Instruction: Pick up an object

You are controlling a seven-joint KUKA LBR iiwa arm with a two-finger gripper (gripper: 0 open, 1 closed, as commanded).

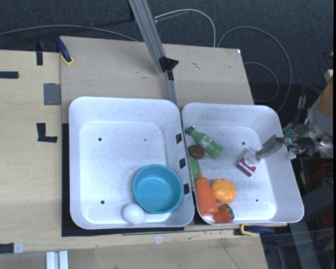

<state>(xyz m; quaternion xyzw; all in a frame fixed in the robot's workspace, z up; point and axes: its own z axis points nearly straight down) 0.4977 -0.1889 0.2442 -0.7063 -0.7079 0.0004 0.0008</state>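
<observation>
I see the tool [253,156] low in the right bin [269,116], its tip right at a small red and white packet [246,166] that lies on the bin floor toward the right side; I cannot tell from here whether it grips the packet, and any print on the packet is too small for me to read. To the left of the packet in the same bin I count one green bottle [204,143], one small brown item [196,151] touching it, one carrot [205,195], one orange pepper-like toy [224,190] and one red piece [225,212] by the front wall. The left bin [101,108] holds one blue bowl [157,188] and one white ball [134,213], just beside each other. Both bins sit on the bench [22,122].
</observation>
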